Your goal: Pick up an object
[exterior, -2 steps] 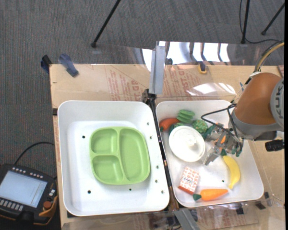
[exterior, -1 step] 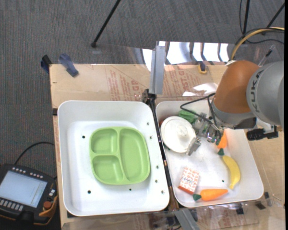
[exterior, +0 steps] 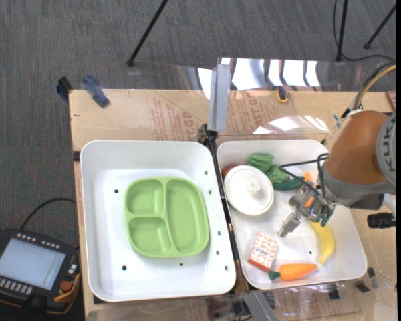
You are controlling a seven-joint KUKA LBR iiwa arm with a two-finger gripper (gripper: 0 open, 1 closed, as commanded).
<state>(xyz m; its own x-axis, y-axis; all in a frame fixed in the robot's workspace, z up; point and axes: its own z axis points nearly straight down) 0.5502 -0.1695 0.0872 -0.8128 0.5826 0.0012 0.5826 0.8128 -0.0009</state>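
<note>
My gripper hangs low over the right bin, open, with nothing between its fingers. One finger points down-left over bare bin floor. The other sits by the top of a yellow banana. An orange-and-white carton lies below-left of the gripper. An orange carrot lies at the bin's front. A white round bowl sits left of the gripper, partly covering a red object. Green toy vegetables lie behind the bowl.
The left bin holds a green divided plate. A metal post stands behind the seam between the bins. A teach pendant lies on the floor at the lower left. The arm's orange band looms over the right bin's right side.
</note>
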